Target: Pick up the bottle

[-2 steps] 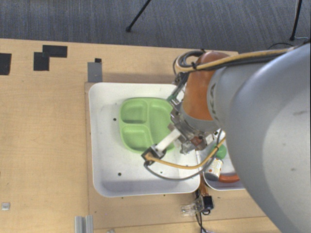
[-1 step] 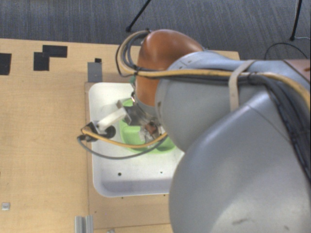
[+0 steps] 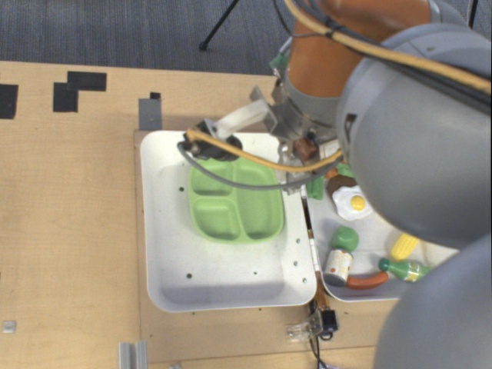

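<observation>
Bottle: green, lying on its side in the right bin, at its near rim, just beside a red sausage. Jaws: above the far end of the divide between the bins (clenched or released, cannot tell). Left bin: holds a green divided tray.

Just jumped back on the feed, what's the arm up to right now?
The arm reaches in from the right, its gripper over the far end of the wall between the two bins. I can't tell whether it has hold of anything. What looks like the bottle, green, lies at the near side of the right bin, beside a red sausage and a small can, well apart from the gripper. The left bin holds a green divided tray.
</observation>
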`<state>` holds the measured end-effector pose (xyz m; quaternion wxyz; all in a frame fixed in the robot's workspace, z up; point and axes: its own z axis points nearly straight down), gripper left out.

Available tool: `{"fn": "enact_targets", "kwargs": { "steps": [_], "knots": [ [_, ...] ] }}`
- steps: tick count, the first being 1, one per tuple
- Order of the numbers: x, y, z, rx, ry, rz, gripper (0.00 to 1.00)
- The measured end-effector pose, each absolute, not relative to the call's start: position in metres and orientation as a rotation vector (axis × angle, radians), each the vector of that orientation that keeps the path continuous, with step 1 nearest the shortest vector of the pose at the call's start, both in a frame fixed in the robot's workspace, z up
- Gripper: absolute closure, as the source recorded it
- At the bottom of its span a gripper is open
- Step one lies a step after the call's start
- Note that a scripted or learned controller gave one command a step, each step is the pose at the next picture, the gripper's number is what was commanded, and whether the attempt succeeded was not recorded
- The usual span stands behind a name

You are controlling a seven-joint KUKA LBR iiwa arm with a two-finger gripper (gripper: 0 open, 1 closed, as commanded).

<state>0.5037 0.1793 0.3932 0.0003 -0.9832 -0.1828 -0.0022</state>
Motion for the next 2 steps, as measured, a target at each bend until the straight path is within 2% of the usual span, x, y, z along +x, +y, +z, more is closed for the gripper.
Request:
{"fn": "enact_targets", "kwargs": {
  "steps": [1, 2],
  "knots": [
    [0.487, 0.235, 0.446, -3.11, -0.432, -0.004, 1.0],
    [0.487, 0.234, 0.362, -3.052, -0.736, -0.003, 1.0]
  ]
}}
